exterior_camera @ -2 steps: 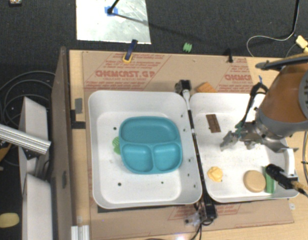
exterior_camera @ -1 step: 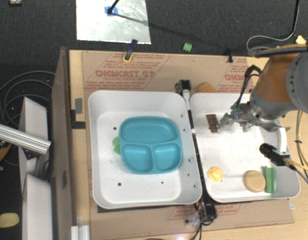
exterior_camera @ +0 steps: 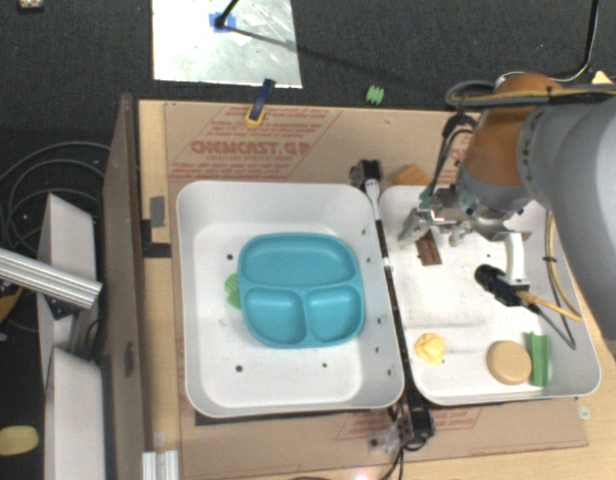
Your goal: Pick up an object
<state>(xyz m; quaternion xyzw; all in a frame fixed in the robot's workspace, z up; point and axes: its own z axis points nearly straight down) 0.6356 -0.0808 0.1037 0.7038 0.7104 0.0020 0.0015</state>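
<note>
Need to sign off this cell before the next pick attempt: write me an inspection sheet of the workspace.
Surface: left bin and right bin, both white, side by side on printed cardboard.
Job's things: yellow piece, tan round piece and green piece in the right bin.
Clutter: blue divided tray in the left bin, green scrap at its left edge.
Grippers: gripper over the right bin's far left corner; grip cannot be told.
Cables: black coil left of the bench.
Surroundings: dark carpet, metal sheet, aluminium bar.
</note>
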